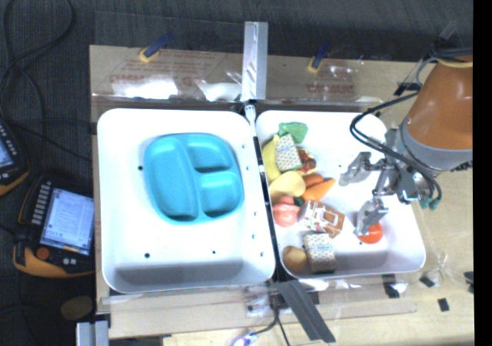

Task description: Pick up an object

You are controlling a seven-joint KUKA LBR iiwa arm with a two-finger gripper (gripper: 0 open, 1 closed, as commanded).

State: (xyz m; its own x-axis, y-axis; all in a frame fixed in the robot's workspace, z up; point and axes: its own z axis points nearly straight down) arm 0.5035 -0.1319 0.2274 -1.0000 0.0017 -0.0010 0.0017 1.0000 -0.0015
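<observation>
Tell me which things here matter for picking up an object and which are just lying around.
Belongs to the job:
gripper
red tomato under the gripper
toy food pile
right bin

Just lying about:
blue divided tray in the left bin
handheld device on the floor
black cable

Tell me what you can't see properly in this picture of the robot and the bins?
- Camera view: whether the robot's hand grips the small red round toy; its fingers cover the toy's top.
- The jumbled toy food pile: pieces overlap and blur.
- The grey and orange arm: cut off at the right.
</observation>
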